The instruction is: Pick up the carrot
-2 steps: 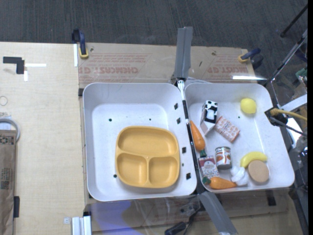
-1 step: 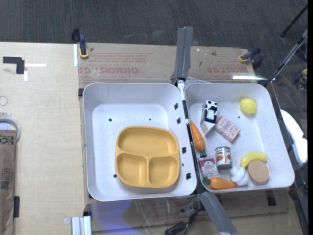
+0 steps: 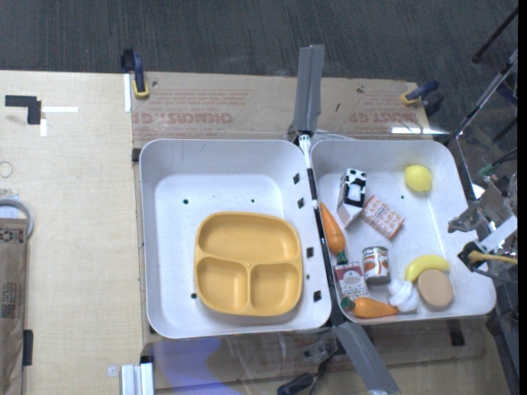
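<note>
I see a yellow three-compartment plastic plate (image 3: 249,263) in the left white bin (image 3: 165,220). In the right white bin (image 3: 449,159), the long orange carrot (image 3: 332,228) lies against the left wall, beside a black-and-white carton (image 3: 353,191). A second orange piece (image 3: 375,307) lies near the front. My hand (image 3: 486,237) sits at the bin's right rim; I cannot tell its grip.

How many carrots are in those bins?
2, both in the right bin: one carrot along its left wall, another carrot at its near edge. More may hide under other items.
</note>
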